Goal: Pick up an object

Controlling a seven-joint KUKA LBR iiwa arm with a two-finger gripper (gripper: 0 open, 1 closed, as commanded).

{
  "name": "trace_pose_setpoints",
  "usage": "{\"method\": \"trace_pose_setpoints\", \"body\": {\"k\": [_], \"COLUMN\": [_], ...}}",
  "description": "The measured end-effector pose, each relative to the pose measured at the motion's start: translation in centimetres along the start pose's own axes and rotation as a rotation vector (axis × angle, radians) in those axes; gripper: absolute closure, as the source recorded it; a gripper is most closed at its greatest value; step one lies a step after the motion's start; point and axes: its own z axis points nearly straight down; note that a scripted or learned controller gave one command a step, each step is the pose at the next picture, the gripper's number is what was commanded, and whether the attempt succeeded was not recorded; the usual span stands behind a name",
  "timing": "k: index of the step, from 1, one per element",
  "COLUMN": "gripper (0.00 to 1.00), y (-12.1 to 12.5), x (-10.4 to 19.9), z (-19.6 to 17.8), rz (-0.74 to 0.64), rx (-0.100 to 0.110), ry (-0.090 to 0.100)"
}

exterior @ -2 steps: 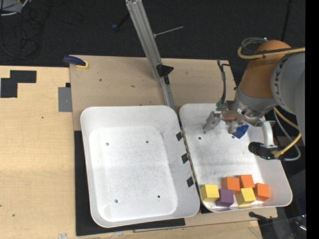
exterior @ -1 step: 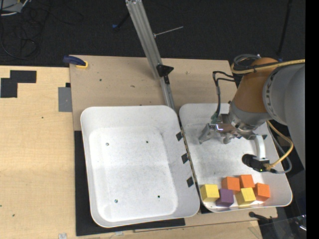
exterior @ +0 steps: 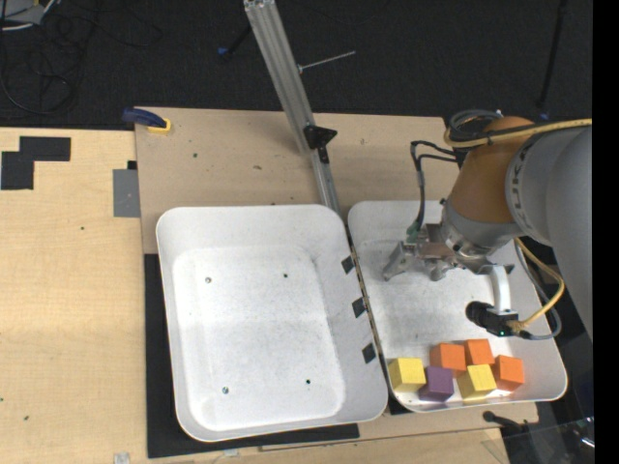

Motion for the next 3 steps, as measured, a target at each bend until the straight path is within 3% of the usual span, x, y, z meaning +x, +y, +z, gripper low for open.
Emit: {"method": "trace_pose_setpoints", "body": {"k": [1, 3], "gripper": [1.00, 1.00], "y": [0.0, -1.2], "x": [-0.1, 0.0], "z": [-1.0, -10.8], "rz": [0.008, 0.006], "rx": [0.000, -0.005], "ry": [0.001, -0.001]}}
